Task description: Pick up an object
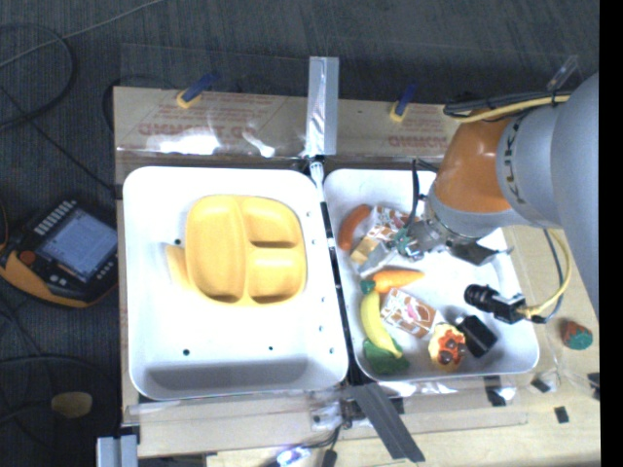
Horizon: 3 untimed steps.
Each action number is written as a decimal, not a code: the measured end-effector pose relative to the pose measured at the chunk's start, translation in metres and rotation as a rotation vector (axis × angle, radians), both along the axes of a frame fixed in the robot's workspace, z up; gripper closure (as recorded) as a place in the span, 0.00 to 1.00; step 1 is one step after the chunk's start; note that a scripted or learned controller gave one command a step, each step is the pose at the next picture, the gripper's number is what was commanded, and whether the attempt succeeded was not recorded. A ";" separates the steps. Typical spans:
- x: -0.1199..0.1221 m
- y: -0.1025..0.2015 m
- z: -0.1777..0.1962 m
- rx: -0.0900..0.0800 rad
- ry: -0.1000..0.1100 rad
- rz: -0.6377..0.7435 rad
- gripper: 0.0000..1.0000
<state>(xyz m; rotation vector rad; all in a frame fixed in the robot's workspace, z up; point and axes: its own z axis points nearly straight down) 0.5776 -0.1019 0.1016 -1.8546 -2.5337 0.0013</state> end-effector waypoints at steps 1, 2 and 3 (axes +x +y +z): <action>0.000 0.000 0.009 0.002 0.001 -0.001 1.00; 0.075 0.061 0.092 -0.003 -0.001 -0.104 1.00; 0.081 0.029 0.121 -0.005 -0.002 0.076 1.00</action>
